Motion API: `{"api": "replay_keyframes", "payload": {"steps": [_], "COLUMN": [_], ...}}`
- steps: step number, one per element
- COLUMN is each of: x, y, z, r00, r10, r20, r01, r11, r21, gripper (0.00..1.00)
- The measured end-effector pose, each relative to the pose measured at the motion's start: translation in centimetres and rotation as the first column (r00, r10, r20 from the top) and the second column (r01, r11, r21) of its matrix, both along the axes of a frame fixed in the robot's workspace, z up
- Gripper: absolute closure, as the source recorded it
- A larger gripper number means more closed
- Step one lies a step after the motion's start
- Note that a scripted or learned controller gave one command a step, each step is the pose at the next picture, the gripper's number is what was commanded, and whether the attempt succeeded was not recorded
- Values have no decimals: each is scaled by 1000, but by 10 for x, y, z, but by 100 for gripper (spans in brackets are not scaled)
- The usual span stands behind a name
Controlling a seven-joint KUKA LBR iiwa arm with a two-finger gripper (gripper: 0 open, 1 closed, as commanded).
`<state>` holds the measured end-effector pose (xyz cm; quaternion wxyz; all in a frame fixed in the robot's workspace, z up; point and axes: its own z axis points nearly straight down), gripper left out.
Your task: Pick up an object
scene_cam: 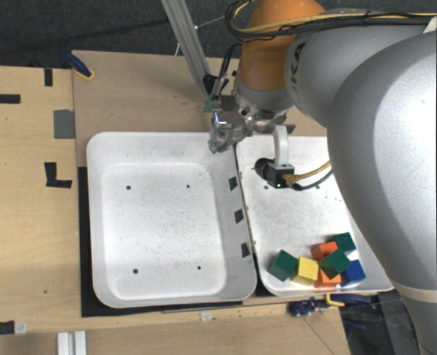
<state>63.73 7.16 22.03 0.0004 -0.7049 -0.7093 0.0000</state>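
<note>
hand (219, 140) above bins' far rims, blocks (318, 265) well apart

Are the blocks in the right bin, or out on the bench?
In. The blocks lie clustered in the right bin's near corner, inside its rim, apart from the gripper.

A robotics lab is being shown: a plywood bench (151, 95) is being marked with black tape, two white bins (163, 224) are being kept side by side, and cabling is being routed along the grey arm (366, 87).
</note>
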Motion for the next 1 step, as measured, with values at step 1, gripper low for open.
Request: {"api": "replay_keyframes", "payload": {"steps": [1], "x": [-1], "y": [-3], "z": [1], "r00": [1000], "r10": [-4], "r20": [-1], "r01": [4], "r11": [1000], "r21": [-2], "gripper": [0]}}
